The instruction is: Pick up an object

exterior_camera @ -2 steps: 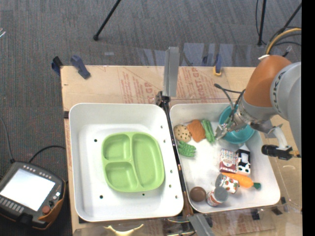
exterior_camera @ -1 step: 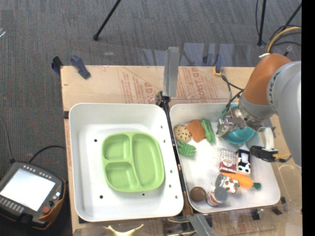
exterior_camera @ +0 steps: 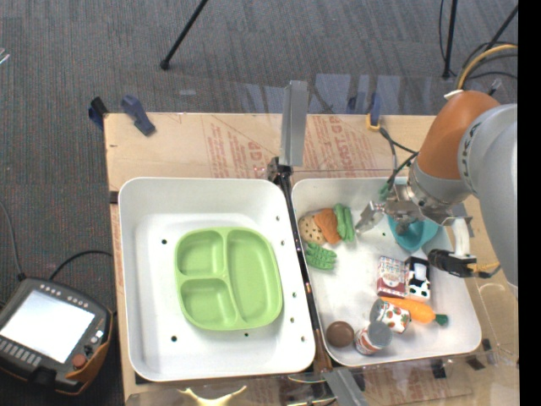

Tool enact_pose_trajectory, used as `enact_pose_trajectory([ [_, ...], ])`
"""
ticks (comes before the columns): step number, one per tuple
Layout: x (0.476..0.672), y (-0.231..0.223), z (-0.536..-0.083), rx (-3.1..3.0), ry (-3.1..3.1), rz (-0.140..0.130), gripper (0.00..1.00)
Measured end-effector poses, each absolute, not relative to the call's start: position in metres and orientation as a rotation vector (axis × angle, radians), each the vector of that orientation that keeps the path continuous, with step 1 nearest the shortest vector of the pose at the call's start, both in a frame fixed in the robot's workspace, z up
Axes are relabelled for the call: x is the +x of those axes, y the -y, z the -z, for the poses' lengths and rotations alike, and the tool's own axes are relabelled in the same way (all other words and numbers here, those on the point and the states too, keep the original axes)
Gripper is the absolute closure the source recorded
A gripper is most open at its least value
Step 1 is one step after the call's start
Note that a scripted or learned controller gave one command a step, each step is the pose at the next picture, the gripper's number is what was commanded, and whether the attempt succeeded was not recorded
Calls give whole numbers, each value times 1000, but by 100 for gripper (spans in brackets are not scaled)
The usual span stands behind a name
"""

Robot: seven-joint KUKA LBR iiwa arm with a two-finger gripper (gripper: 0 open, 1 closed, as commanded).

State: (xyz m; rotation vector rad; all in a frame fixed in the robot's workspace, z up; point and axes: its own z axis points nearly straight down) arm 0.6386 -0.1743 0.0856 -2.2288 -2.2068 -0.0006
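Arm low over the right bin, nothing in its grip

The gripper (exterior_camera: 390,212) hangs over the upper part of the right bin (exterior_camera: 470,326), and its fingers (exterior_camera: 369,218) stand spread apart with nothing between them. Just beside it, toward the arm, sits a teal cup (exterior_camera: 412,235), partly tucked under the wrist. On the other side of the fingers, a short way off, lies a green bean pod (exterior_camera: 344,222) against a brown waffle-like piece (exterior_camera: 321,226), with a bunch of green stalks (exterior_camera: 319,255) a little below those. Nearer to me than the hand there is a small printed packet (exterior_camera: 390,273) next to a black-and-white carton (exterior_camera: 418,280). Further still come a carrot (exterior_camera: 412,310), a small can (exterior_camera: 383,323) and a brown ball (exterior_camera: 341,334) near the bin's front edge. Well away from the hand, across the divider, the left bin (exterior_camera: 148,218) holds a green divided plate (exterior_camera: 228,277)
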Motion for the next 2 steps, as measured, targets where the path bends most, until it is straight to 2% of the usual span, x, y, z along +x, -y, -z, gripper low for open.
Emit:
enact_pose_trajectory([
  [1,609,203,-84,-2125,2300,2,0],
  [2,610,203,-91,-2118,2306,-6,100],
])
